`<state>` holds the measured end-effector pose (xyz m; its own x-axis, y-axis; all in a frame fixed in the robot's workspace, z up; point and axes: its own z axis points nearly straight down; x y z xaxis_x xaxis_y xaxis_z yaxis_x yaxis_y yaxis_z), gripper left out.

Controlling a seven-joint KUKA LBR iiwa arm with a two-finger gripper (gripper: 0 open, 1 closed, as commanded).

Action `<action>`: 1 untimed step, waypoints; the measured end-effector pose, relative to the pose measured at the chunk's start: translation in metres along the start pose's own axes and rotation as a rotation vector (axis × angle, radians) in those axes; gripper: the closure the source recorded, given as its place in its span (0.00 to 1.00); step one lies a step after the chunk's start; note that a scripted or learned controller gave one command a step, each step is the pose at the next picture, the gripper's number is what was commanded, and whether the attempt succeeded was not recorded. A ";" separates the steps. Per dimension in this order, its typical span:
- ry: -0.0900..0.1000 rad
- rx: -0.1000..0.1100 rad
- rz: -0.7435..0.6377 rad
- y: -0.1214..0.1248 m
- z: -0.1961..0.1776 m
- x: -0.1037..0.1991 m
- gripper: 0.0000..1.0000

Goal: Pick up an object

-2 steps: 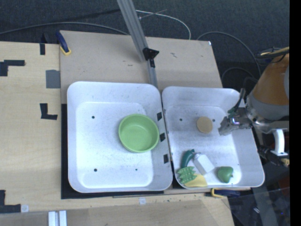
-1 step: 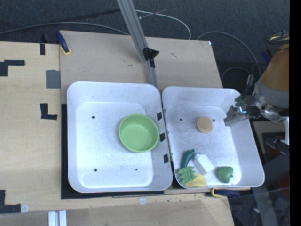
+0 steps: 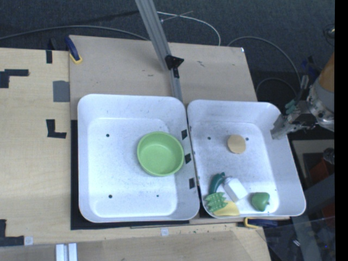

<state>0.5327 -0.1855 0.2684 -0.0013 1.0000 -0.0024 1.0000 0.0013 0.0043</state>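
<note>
Nearest the camera, along the front edge of the right bin (image 3: 283, 145), a small cluster lies together. A ridged green and yellow piece (image 3: 220, 204) sits in the front left corner, its long axis running roughly side to side along the front wall. Touching it from behind, a white block (image 3: 235, 189) lies tilted, its long axis running from back left to front right. Beside that, a dark green curved piece (image 3: 217, 181) points from the front up toward the back right. A rounded green object (image 3: 260, 200) rests just apart, nearer the front right corner.

Farther back, a flat tan disc (image 3: 236, 144) lies alone near the middle of the right bin; being round, it has no clear long axis.

In the left bin (image 3: 98, 113), a green bowl (image 3: 160, 154) stands upright, mouth up, toward its right side.

The tool (image 3: 287, 121) hovers over the right bin's far right rim, well apart from every object; whether its fingers are apart or together cannot be told. The worktop (image 3: 119, 64) extends beyond.
</note>
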 end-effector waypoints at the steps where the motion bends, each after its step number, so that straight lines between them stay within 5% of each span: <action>1: 0.002 0.004 0.000 0.001 -0.018 0.000 1.00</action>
<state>0.5332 -0.1852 0.2863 -0.0015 1.0000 -0.0006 1.0000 0.0015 0.0007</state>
